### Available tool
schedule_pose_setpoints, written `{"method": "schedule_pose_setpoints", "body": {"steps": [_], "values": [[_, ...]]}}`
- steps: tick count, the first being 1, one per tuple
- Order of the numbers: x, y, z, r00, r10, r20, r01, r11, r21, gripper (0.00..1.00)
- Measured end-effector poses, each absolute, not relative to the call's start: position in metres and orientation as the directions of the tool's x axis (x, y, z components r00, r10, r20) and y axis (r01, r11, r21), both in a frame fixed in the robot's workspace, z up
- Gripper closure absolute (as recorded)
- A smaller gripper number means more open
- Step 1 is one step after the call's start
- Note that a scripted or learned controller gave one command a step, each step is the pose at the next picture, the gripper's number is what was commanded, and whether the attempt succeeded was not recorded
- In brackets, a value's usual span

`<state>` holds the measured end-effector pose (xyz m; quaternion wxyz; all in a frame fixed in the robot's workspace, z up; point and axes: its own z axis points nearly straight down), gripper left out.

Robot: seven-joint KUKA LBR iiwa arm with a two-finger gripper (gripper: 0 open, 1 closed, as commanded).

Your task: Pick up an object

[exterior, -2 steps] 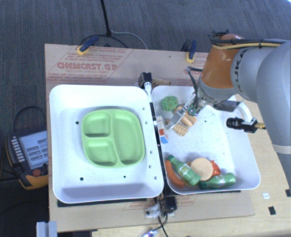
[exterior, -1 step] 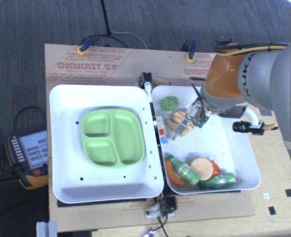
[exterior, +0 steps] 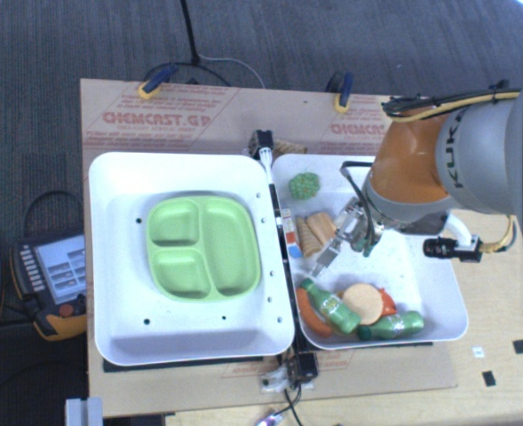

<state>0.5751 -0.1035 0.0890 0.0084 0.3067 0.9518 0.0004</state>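
The tan ridged object [exterior: 315,232] lies in the right bin [exterior: 439,313], just left of the gripper [exterior: 343,238] — whether its fingers are spread or closed I cannot tell. The left bin [exterior: 123,313] holds a green divided tray [exterior: 203,246]. Both sit on a brown board [exterior: 154,118] over dark carpet [exterior: 66,25].

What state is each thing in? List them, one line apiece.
gripper: low in the right bin, over the tan ridged object, nothing seen between its fingers.
tan ridged object: lying loose under the gripper.
green bumpy ball: resting at the bin's far end.
green bottle: lying on its side.
round tan object: lying among the near-end pile.
green divided tray: flat in the left bin.
right bin: holding the objects.
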Motion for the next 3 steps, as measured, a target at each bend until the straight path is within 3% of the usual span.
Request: {"method": "schedule_pose_setpoints", "body": {"steps": [1,2,3], "values": [[0.654,-0.097,0.088,-0.755,0.656,-0.001,0.656,0.755,-0.001,0.00],[0.579,-0.112,0.089,-0.871,0.491,-0.014,0.491,0.871,0.004,0.00],[0.613,-0.115,0.088,-0.580,0.814,-0.005,0.814,0.580,0.006,0.00]]}}
